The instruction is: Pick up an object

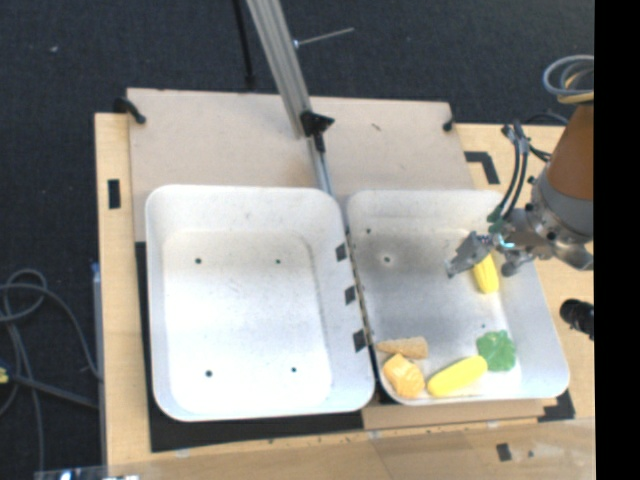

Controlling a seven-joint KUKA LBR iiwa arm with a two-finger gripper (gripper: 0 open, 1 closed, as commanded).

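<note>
- A wooden tabletop (250,138) carries two shallow white bins side by side; the left bin (250,298) shows only a bare speckled floor, while the right bin (420,268) holds every loose object in the scene.
- The grey KUKA arm (572,168), orange band above its wrist, reaches in from the right and hangs over the right bin's far half.
- Its gripper (486,259) sits at a small yellow piece (486,276); the jaws appear to straddle the piece's upper end, but the view is too coarse to tell whether they are closed on it or merely beside it.
- Along the bin's near wall lie a yellow banana-shaped toy (457,376), an orange-yellow chunk (403,375), a tan biscuit-like slab (403,347) and a green leafy lump (497,350), clustered close together.
- The yellow piece under the gripper stands well apart from that cluster, giving free approach on all sides.
- It looks like light, smooth moulded plastic: probably rigid, not fragile, and apt to slip or roll. The safest hold is likely across its narrow width, near the middle, not at a tapered end.
</note>
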